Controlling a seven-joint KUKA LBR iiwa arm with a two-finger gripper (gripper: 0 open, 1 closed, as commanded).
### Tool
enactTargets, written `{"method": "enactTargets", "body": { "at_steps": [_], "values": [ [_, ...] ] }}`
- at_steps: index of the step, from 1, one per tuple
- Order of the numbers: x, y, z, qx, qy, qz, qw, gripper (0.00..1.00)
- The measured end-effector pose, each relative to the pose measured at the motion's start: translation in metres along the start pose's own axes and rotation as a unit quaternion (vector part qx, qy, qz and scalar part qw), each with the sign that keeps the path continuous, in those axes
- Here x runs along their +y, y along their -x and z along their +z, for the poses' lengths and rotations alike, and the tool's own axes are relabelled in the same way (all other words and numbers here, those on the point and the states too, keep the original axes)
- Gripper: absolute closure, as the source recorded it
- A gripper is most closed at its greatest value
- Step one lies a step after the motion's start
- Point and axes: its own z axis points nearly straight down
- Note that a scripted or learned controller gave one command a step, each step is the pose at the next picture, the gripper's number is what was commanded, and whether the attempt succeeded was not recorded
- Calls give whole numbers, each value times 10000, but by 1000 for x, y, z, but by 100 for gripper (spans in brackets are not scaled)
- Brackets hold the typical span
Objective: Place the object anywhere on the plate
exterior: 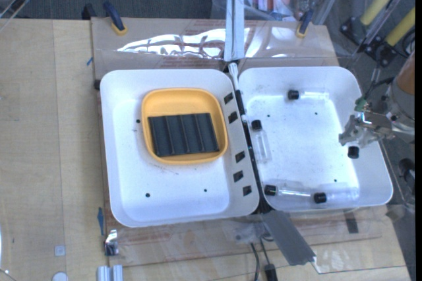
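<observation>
Nearest to me, along the right bin's (376,188) near wall, lies a clear tube (295,192) with black caps at both ends. Another clear tube (259,141) rests beside the divider at that bin's left, running near to far, and a small black piece (293,95) sits toward the far side. From my seat I see the gripper (353,134) at the right bin's right edge, over a small dark item (353,152); I cannot tell how it is set. Over in the left bin (119,187), the yellow plate (153,101) carries a dark ribbed block (183,134) lying flat across its middle.
</observation>
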Motion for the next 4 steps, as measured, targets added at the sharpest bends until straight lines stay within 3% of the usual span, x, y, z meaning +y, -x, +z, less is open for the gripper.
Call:
{"method": "enactTargets", "body": {
  "at_steps": [1,2,3,4],
  "values": [
    [3,-25,-62,-8,4,-1303,9915,100],
    [21,-18,-73,-14,26,-2607,9654,100],
    [58,10,-70,-20,31,-4116,9113,100],
    [88,32,-145,-31,39,-5328,8462,100]
  ]
}}
